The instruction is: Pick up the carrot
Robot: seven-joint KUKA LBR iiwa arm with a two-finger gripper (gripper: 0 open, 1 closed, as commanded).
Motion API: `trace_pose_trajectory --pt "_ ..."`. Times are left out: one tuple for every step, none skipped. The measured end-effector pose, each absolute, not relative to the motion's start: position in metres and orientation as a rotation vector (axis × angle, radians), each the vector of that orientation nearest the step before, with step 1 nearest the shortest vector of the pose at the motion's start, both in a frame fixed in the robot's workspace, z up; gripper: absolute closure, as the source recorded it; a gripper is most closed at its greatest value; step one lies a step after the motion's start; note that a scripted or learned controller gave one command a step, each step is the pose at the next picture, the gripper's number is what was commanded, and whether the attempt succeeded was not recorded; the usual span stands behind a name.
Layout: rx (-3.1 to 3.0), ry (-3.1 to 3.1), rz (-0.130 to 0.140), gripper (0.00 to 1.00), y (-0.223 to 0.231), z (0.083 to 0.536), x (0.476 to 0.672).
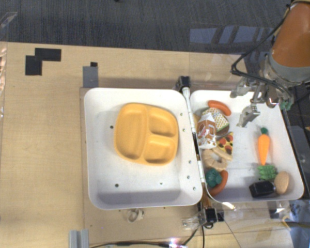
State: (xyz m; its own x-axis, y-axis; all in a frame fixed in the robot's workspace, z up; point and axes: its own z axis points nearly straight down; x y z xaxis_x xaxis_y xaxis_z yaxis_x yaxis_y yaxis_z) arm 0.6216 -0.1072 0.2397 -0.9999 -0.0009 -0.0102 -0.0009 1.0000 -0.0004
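The carrot [263, 146], orange with a green top, lies lengthwise on the floor of the right bin [245, 165], near its right wall. My gripper [254, 106] hangs over the bin's upper right part, up and a little left of the carrot's green end. Its fingers [246, 117] point down toward the bin floor with a small gap and nothing between them. The carrot lies apart from the gripper.
A yellow divided plate [145, 133] sits in the left bin [101, 182]. The right bin's left side holds a sausage [219, 107], a carton [208, 127], a pizza slice [225, 142] and a green toy [213, 177]. Broccoli [267, 171], a black block [261, 189] and a potato [282, 182] crowd its lower right corner.
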Motion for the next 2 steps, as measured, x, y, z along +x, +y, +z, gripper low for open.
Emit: trace_pose_trajectory --pt "-0.158 3.133 -0.006 0.0 -0.21 0.174 0.624" --pt "-0.073 3.123 -0.006 0.0 -0.206 0.091 0.552"
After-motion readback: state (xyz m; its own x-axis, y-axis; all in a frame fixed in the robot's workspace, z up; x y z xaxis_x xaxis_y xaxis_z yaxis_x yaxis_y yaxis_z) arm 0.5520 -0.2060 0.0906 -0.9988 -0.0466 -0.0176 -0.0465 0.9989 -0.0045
